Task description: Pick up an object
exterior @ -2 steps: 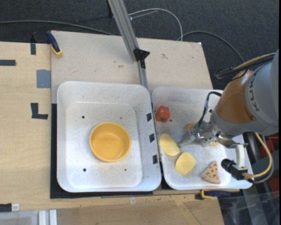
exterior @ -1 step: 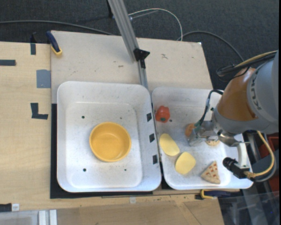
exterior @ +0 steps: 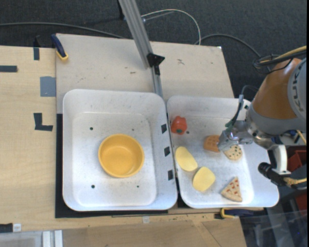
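Two shallow white bins sit side by side on the bench: the left bin (exterior: 77, 112) and the right bin (exterior: 206, 107). Next in size, the grey arm (exterior: 278, 104) with its orange band reaches in from the right over the right bin's far side. A yellow bowl (exterior: 121, 155) stands upright near the middle of the left bin. In the right bin, two pale yellow pieces lie close together toward the near left: one oval piece (exterior: 186, 159) and one squarish piece (exterior: 203, 179) just beside it. A pizza slice toy (exterior: 232, 190) lies near the bin's front right corner. A small red fruit (exterior: 178, 124) rests by the bin's left wall, well apart from the others. The gripper (exterior: 229, 142) hangs low over the bin's right half, between a small orange-brown piece (exterior: 211, 143) on its left and a speckled cookie-like piece (exterior: 233, 152) just below it. Whether it is spread or clamped I cannot tell, and nothing visibly sits in its grasp.
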Controlling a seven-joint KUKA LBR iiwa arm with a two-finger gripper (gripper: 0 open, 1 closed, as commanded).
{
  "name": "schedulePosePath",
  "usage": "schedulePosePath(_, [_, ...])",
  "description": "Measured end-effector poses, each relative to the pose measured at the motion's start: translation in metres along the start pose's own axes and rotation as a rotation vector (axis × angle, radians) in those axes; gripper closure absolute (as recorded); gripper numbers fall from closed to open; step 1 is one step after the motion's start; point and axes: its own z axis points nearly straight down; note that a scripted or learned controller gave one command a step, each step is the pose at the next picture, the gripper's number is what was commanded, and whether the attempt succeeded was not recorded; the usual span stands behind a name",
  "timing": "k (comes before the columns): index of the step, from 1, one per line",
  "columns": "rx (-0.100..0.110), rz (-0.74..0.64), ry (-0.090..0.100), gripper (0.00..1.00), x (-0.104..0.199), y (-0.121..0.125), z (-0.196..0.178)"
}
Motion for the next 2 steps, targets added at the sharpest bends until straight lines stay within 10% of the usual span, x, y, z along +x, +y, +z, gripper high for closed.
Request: schedulePosePath(2, [0.000,-0.001,0.000,1.00,0.007,0.010,-0.105])
